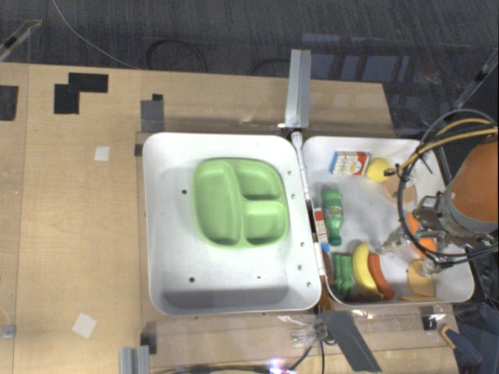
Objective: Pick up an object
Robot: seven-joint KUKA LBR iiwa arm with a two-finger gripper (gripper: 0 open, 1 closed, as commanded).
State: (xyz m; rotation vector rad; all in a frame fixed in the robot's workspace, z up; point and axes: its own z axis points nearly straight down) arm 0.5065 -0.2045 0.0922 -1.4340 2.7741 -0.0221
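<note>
So the right bin [468,291] has all the loot: a green bottle [332,216] lying on its side near the divider, a banana [360,265] with a red piece [378,275] touching it, a small carton [348,163] at the far edge, and a yellow lemon-ish thing [378,169] just beside the carton. The left bin [164,287] holds a green tray [238,202].

The arm's wrist hangs over the right side of the right bin, and the pincer [425,244] sits somewhere under the cables, near an orange item [421,240]. Honestly can't tell whether it's spread or pinched, it's too cluttered there.

My guess on handling: this all looks like light plastic toy food, stiff, smooth and a bit slippery. The banana's curve would roll out of a grip, so I'd take it across the middle. The bottle is probably easiest, squeezed across its body.
</note>
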